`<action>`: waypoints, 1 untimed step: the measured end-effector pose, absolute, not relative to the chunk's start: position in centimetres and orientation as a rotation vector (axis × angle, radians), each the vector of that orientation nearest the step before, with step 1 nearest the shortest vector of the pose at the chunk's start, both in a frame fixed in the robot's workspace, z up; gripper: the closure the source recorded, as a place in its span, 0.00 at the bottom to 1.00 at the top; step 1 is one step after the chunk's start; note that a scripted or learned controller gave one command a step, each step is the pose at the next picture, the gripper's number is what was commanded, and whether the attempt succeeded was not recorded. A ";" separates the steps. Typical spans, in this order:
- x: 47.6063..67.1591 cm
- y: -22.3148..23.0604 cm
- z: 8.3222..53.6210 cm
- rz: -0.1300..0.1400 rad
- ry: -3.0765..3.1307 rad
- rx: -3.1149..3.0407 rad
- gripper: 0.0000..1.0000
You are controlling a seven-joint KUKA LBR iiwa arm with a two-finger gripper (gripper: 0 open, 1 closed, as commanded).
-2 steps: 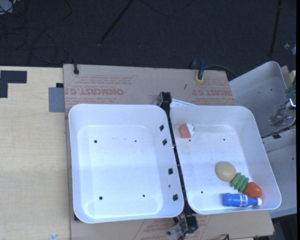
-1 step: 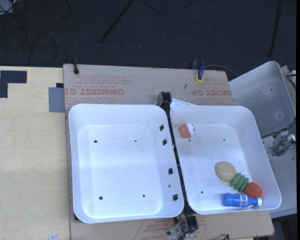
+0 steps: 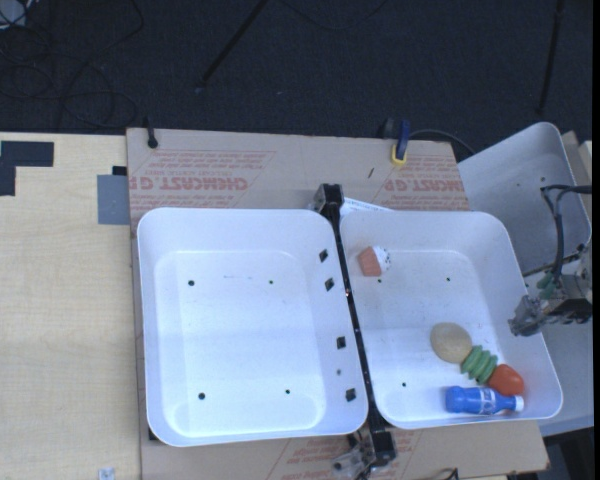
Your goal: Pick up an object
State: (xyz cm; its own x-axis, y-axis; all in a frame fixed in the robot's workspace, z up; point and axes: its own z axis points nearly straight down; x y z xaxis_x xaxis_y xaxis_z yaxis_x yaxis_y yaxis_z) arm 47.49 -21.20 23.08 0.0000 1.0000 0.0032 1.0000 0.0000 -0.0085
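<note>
- The two-finger gripper (image 3: 552, 308) sits at the right edge, just outside the right white plastic bin (image 3: 500, 243); whether its fingers are released or clenched cannot be told.
- In that bin's near right corner lie a blue plastic bottle (image 3: 482, 400), a beige oval object (image 3: 449, 342) and a green-and-orange ridged toy (image 3: 490, 369).
- A small orange-and-white block (image 3: 370, 261) rests near the divider.
- The left white bin (image 3: 235, 226) stands beside it.

Hand (image 3: 548, 310) at right edge, low, fingers indistinct
</note>
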 end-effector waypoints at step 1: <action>47.6 -21.2 21.1 0.003 -2.218 -2.218 1.00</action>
State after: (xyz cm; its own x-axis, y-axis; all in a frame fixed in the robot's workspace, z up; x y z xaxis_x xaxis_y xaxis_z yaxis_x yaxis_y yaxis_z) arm 47.56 -21.19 21.11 0.0000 1.0000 0.0023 1.0000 0.0000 -0.0051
